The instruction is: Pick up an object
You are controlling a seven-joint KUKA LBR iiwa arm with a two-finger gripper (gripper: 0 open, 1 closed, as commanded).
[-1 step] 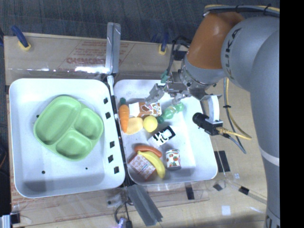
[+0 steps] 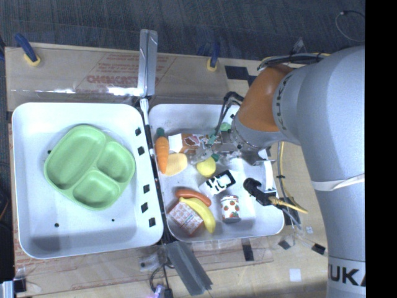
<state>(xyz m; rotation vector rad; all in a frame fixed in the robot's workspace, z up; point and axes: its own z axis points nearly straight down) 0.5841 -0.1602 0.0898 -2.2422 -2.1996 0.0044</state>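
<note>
carefully now — i'd center the gripper (image 2: 214, 146) just above the lemon (image 2: 206, 166) before closing — can't tell its opening or any hold.

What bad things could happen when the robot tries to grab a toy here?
The gripper sits low in the crowded right bin, near the lemon. The round lemon might slip away. The carrot and banana lie close by, so the arm could bump them or grab two toys at once.
</note>
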